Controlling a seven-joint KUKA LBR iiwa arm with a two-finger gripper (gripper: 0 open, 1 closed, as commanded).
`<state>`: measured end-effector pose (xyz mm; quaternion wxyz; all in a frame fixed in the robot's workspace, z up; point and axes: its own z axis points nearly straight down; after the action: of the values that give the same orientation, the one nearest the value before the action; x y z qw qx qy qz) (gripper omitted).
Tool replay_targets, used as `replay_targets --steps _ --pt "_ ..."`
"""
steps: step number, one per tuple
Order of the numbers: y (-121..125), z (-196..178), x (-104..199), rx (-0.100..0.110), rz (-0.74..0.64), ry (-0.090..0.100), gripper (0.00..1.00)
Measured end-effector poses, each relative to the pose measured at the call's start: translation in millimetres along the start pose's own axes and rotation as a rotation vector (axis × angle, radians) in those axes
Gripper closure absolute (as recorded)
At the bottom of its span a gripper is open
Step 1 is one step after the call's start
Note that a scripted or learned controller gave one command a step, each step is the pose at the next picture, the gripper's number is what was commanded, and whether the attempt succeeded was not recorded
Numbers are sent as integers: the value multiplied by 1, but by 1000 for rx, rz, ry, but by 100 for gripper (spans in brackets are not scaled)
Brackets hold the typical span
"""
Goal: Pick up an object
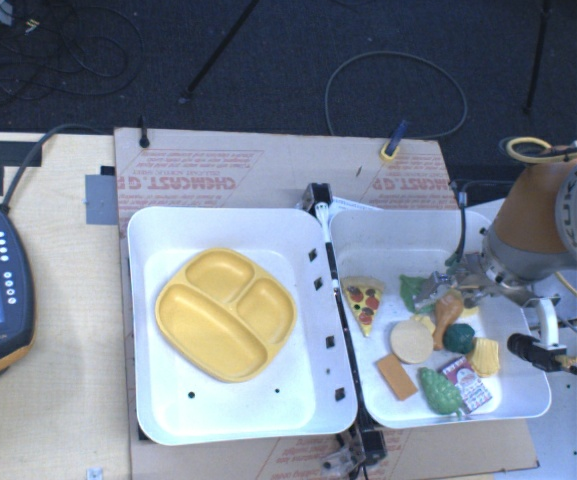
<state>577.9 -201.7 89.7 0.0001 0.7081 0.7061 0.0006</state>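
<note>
Plastic, by the look of it: judging the orange carrot-like toy (pixel 449 315) to be light, stiff and somewhat slick. Finding it lying tilted in the right bin (pixel 408 233), between the leafy green piece (pixel 414 290) and the dark green ball (pixel 459 338), touching or nearly touching both, with the cream disc (pixel 412 342) just beside its lower end. Seeing the jaws hanging low right over its upper end, among the toys. Being unable to tell whether wide, narrow or closing on anything, with metal parts and clutter blurring together there. Reckoning on a hold across the thicker middle, squeezing the narrow way rather than along the taper, guarding against it squirting out. Expecting the neighbours to be crowding the approach, so risking a nudge to the ball or the leaf. Leaving the yellow divided plate (pixel 226 313) in the left bin (pixel 158 238), well apart, needing no attention.
</note>
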Motion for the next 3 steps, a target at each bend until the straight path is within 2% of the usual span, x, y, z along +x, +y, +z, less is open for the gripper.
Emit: replay_targets --steps 1,2,3 --pt "-44 -1 29 -4 1 -2 0" --pt "37 1 16 -4 -6 -2 0" --pt "34 -7 16 4 -2 2 100"
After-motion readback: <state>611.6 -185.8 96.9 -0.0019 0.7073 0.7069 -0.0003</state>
